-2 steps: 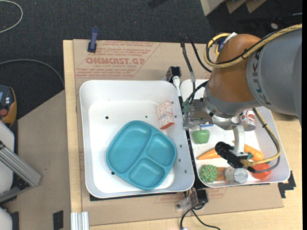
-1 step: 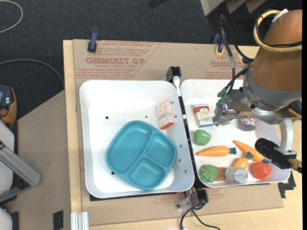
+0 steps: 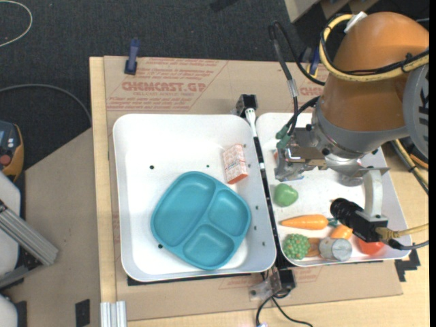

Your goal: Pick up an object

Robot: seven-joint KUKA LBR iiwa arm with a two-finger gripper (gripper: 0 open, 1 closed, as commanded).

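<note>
**Asker:** In the overhead view, where is your gripper?

**Arm:** My gripper (image 3: 287, 161) hangs over the far left corner of the right bin (image 3: 310, 199), close to the wall shared with the left bin (image 3: 136, 148). I cannot tell whether it is spread or pressed together.

**Asker:** What is nearest to pick up?

**Arm:** A green ball (image 3: 285, 195). It lies on the bin floor just beside my gripper, on the side toward the near wall. I cannot tell whether they touch.

**Asker:** What else do the bins hold?

**Arm:** In the right bin, a carrot (image 3: 304, 221) lies crosswise just past the ball. Broccoli (image 3: 296, 246), a grey can (image 3: 336, 249) and a red piece (image 3: 371, 247) sit in a row along the near wall. In the left bin, a blue plate (image 3: 201, 218) with three compartments sits toward the near side. A small pink-and-white box (image 3: 234, 163) lies beyond the plate, near the shared wall.
</note>
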